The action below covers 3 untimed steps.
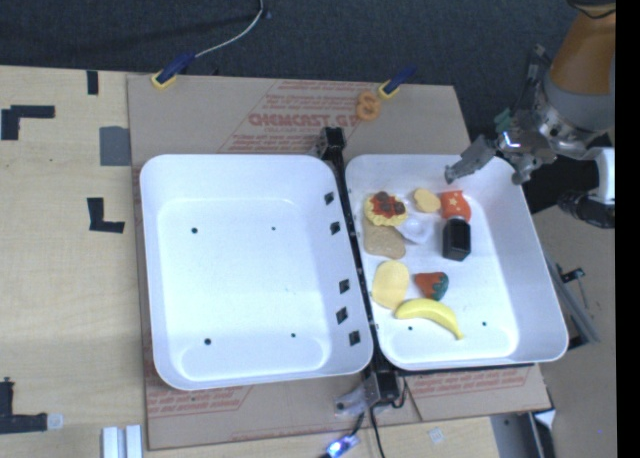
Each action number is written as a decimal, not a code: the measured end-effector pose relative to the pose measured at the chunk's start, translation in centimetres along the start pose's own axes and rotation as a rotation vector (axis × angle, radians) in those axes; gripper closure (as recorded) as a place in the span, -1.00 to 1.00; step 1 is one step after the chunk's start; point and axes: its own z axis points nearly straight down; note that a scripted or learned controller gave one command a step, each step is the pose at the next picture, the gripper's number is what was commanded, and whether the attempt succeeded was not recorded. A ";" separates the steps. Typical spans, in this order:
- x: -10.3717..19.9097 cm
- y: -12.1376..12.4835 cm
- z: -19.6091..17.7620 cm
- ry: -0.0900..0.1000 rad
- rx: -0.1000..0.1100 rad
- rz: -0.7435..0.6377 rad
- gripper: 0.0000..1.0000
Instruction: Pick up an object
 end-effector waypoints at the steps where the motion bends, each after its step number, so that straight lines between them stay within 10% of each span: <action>1: 7.3 -2.5 7.7 0.005 0.010 -0.004 -1.00; 2: 9.2 -3.8 15.9 -0.008 -0.002 0.004 -1.00; 3: 7.1 -6.7 15.7 -0.002 -0.002 0.003 -1.00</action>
